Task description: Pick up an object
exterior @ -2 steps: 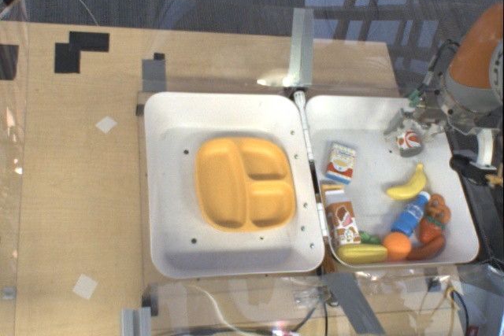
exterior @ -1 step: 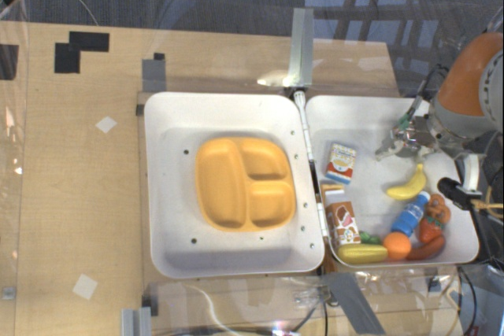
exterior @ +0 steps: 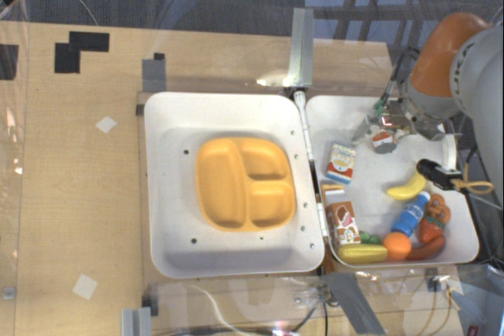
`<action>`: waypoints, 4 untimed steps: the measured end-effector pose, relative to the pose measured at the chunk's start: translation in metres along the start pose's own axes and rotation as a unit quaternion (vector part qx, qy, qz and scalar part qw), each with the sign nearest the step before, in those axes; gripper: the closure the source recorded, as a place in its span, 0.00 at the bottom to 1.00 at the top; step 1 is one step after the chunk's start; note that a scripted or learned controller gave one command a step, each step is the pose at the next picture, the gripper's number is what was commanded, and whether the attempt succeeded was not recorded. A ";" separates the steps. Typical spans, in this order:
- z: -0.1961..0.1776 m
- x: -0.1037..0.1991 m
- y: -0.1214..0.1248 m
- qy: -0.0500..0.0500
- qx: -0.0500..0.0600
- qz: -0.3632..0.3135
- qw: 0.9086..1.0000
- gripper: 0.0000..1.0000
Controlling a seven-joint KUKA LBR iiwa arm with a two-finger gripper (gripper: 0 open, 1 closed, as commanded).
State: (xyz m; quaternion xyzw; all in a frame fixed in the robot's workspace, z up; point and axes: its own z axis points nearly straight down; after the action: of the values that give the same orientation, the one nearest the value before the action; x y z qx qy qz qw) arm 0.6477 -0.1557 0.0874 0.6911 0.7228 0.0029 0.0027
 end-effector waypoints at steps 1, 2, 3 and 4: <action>-0.080 -0.028 0.024 -0.002 -0.003 0.076 0.997 0.00; -0.090 -0.026 0.025 -0.002 -0.004 0.072 0.997 1.00; -0.089 -0.025 0.025 -0.002 -0.004 0.071 0.997 0.00; -0.124 -0.037 0.016 -0.001 0.000 0.165 0.986 0.00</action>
State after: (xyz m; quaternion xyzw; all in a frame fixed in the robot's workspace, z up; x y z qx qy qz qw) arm 0.6640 -0.1924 0.2116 0.8006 0.5992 0.0026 0.0032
